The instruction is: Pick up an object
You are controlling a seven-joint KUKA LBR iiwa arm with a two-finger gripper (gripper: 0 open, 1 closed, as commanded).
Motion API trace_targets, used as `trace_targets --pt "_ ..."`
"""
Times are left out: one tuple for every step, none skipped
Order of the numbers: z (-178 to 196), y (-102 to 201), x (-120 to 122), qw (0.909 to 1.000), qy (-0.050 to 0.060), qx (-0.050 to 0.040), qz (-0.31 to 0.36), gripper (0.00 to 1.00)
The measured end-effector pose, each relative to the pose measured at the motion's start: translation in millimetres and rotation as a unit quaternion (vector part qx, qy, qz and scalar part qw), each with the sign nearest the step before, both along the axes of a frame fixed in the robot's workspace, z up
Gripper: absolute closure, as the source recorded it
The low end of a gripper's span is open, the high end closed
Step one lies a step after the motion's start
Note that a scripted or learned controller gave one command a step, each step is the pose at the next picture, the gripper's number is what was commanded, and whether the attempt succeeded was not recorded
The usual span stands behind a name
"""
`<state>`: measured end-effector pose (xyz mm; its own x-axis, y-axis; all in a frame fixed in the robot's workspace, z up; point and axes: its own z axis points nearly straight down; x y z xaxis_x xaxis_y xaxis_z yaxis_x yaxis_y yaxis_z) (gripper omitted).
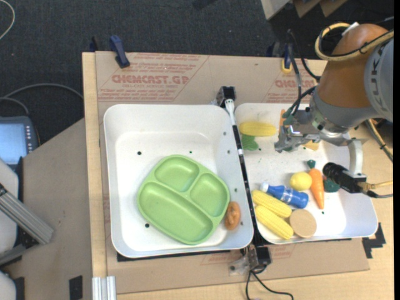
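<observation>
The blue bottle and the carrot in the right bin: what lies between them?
In the camera view, a lemon lies between the blue bottle and the carrot, close beside both.

Right bin (359, 227): front crowded by corn cobs (273, 212), blue bottle (286, 195), lemon (300, 180), carrot (317, 187). Bare floor is seen mid-bin, behind these.

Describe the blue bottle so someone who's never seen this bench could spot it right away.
Look in the right white bin, the one crowded with toy food. Near its front half, the blue bottle lies on its side, just above two yellow corn cobs and left of a lemon. It is the only blue thing in that bin, with a white cap end pointing left.
</observation>
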<state>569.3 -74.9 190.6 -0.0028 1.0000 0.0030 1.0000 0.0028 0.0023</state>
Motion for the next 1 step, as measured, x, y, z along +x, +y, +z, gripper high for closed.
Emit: trace_targets --pt "-6.0 -2.2 0.7 1.0 0.002 -0.0008 -0.001 0.0"
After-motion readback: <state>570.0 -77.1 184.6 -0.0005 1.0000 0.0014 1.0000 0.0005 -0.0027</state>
